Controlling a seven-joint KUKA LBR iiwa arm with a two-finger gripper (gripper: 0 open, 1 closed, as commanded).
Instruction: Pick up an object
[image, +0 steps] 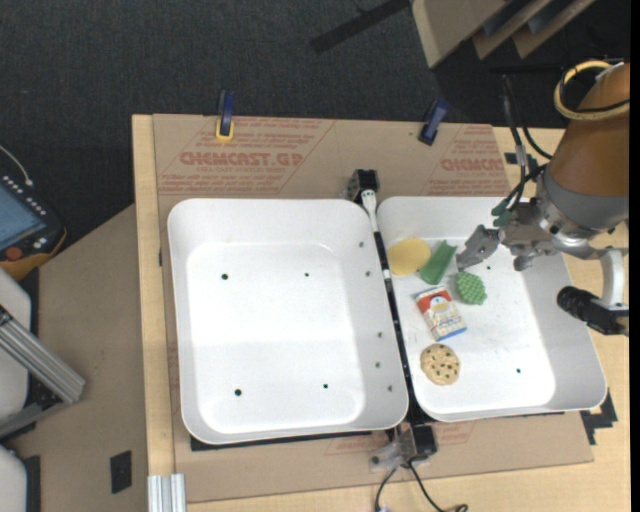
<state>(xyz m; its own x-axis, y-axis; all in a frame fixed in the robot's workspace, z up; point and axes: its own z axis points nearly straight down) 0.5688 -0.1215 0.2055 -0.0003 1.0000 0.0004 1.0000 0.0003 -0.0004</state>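
**Fingers spread above the right bin, nothing held**

The fingers (497, 250) stand apart, one prong reaching toward the toys and the other toward the arm, with nothing between them. They hang over the far part of the right bin (560, 395), probably lined up for a descent onto the cluster.

Just beside the nearer prong lies the green block (438, 262), tilted, touching the yellow disc (406, 256) on its far side. Just below the fingers sits the knobbly green piece (470, 289). Farther off lie the small carton (441, 313) and, beyond it, the cookie (440, 364).

All the toys crowd the divider side, so any of them could serve; the green ones look closest. The left bin (200, 230) is well apart, across the desk (150, 300).
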